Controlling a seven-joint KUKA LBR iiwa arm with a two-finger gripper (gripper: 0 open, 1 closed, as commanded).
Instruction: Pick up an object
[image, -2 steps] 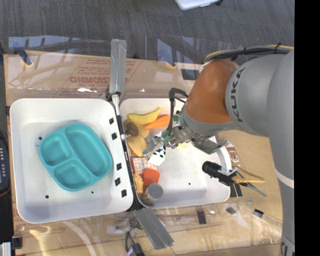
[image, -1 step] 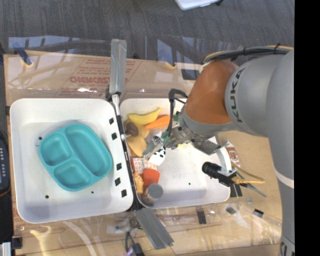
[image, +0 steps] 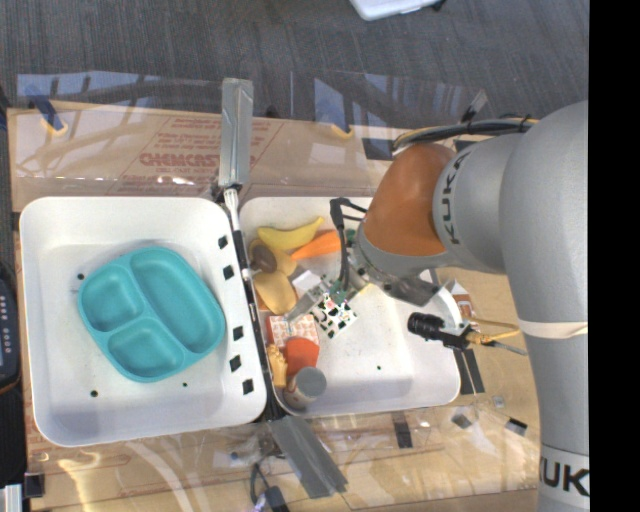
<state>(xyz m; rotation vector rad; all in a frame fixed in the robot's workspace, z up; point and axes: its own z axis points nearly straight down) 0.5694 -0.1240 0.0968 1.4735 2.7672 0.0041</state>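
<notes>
My gripper (image: 318, 303) reaches down into the left part of the right bin (image: 400, 370), under the arm's orange band. It hangs just right of a tan potato-like piece (image: 275, 292) and above an orange cup (image: 301, 352). A yellow banana (image: 288, 238) and an orange carrot (image: 318, 245) lie behind it at the bin's back left. A small black-and-white checkered item (image: 338, 315) sits right at the gripper's tip. A grey cylinder (image: 308, 383) stands at the bin's front left corner. The arm hides the bin's back right.
The left bin (image: 60, 390) bears a teal divided plate (image: 150, 312). A grey divider bar (image: 236, 130) runs between the bins at the back. A black cable plug (image: 432, 328) juts out over the right bin's right side.
</notes>
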